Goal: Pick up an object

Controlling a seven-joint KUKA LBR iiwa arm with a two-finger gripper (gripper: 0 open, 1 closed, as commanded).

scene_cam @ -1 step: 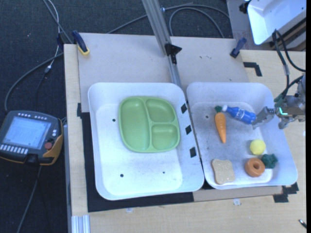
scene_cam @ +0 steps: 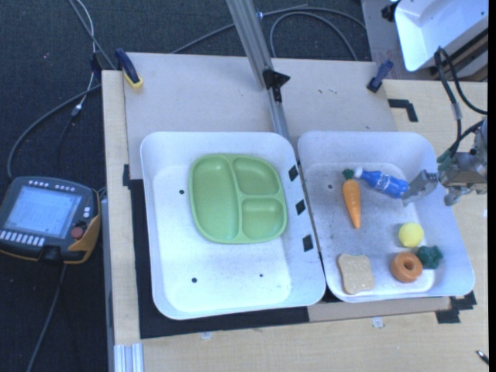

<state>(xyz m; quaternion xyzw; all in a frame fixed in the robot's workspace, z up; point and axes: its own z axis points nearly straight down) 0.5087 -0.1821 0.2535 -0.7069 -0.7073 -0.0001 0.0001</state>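
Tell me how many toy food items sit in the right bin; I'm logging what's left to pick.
6: carrot and blue bottle toward the far side, yellow lemon mid-right, bread slice, donut and green piece along the near edge. None look hidden.

A single fixed camera looks down from above at a slant, far enough off to take in the whole table (scene_cam: 194, 91) and dark floor (scene_cam: 46, 68) along the left and top of the frame. The two white bins, left (scene_cam: 167, 285) and right (scene_cam: 449, 246), sit in the lower middle, the table's far edge toward the top. The tool (scene_cam: 438, 183) enters at the right edge.
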